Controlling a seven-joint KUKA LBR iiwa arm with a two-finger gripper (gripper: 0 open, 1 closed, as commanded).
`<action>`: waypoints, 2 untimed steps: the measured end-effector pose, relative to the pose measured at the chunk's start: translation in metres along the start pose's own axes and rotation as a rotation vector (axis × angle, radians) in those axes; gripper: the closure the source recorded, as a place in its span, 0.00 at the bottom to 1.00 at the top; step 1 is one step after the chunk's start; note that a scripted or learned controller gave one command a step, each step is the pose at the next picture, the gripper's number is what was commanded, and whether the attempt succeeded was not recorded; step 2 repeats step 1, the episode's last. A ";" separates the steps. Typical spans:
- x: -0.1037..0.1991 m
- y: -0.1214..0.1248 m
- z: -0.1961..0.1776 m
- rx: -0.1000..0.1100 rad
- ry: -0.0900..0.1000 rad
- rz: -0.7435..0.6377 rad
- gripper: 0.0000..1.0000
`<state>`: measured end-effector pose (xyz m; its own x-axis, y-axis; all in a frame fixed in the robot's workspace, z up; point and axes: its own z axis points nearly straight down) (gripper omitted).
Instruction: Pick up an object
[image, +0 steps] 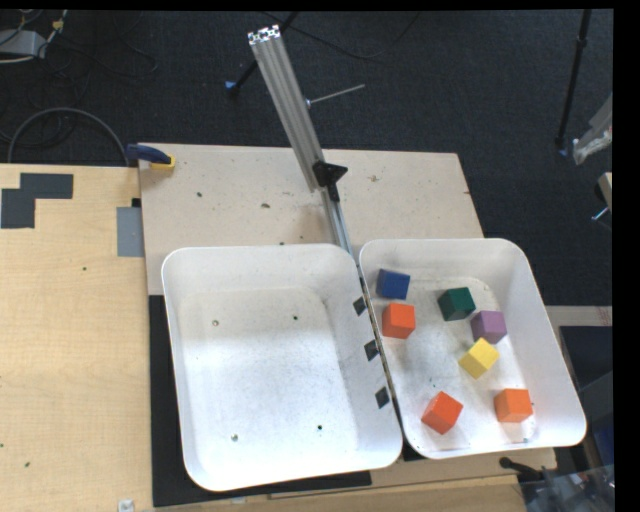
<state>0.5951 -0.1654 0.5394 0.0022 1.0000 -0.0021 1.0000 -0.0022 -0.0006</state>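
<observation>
Bench (400, 190): pale board on a dark floor, bearing both bins side by side; its bare part lies beyond the bins, away from the side the arm reaches from.
Left bin (176, 290): the far one from the arm's entry side; judged the place kept for drop-offs.
Right bin (545, 310): the one nearest the arm's entry side, holding all seven cubes, so any pick starts here.
Slanted metal bar (290, 100): it rises from the seam between the bins and leans away over the bench; a reach across the seam should mind it.
Gripper: its state cannot be told from this view.
Orange cube (513, 404): close to the near rim, with little wall room.
Red cube (442, 411): well apart from its neighbours; probably the easiest grasp.
Red-orange cube (399, 320): just below the blue cube (393, 284), both close to the shared wall.
Green cube (456, 303), purple cube (489, 325), yellow cube (479, 357): a loose cluster, near one another, with tight gaps for closing.
</observation>
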 end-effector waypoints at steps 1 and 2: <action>-0.025 0.045 0.001 0.002 0.001 0.000 0.00; -0.025 0.045 0.001 0.002 0.001 0.000 0.00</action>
